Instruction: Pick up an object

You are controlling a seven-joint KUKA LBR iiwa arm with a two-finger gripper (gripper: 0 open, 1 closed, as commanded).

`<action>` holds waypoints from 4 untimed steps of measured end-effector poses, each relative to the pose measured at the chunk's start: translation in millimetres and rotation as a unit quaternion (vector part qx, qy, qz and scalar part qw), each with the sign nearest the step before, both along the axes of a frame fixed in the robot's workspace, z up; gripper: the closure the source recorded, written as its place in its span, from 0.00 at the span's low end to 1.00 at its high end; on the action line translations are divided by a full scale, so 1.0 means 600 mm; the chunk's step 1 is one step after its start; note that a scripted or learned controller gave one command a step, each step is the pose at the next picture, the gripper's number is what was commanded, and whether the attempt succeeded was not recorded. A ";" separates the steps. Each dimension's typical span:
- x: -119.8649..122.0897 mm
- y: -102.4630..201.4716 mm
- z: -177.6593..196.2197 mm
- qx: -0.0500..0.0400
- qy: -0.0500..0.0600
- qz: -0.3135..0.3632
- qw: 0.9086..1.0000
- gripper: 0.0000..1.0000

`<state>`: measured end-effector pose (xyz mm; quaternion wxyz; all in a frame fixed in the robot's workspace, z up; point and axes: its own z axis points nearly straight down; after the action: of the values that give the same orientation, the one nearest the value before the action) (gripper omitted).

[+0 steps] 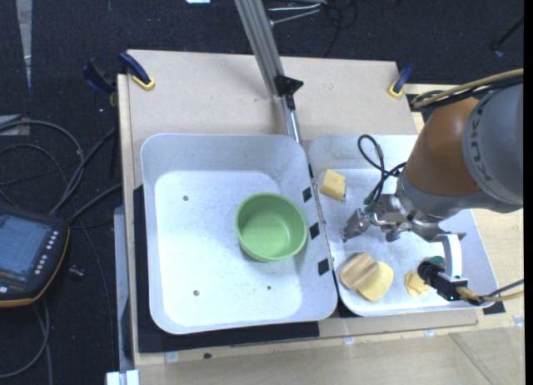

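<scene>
Single overhead view, slanted. The arm [466,158] reaches in from the right and sits over the right bin [350,148], with the hand [358,223] low over that bin's middle. I cannot tell from here how the hand is set: the metal parts blur together against the white floor, and I see nothing gripped in it. Candidate objects in the right bin: a small yellow block [334,184] near the back left, just beside the divider; a tan and yellow lump [366,275] at the front, just below the hand; a smaller yellow piece [416,282] further right, near a black fitting on the arm's cable. The left bin [166,167] holds a green bowl [271,227], upright, well apart from the hand. My reading: the task is at the approach stage, nothing lifted yet. All objects rest on the bin floors. Left to do: descend on one item, close, lift clear. The front lump looks nearest.
</scene>
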<state>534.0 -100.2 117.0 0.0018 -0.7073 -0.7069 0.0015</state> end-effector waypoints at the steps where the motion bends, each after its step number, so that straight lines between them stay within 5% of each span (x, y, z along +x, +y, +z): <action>1: 0.000 0.000 -0.037 0.000 -0.002 0.000 1.000 0.00; 2: 0.001 0.000 -0.018 0.000 -0.003 0.000 1.000 1.00; 4: -0.013 -0.002 0.125 0.000 -0.004 0.000 1.000 1.00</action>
<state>526.1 -101.5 192.1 -0.0014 -0.7070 -0.7072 -0.0011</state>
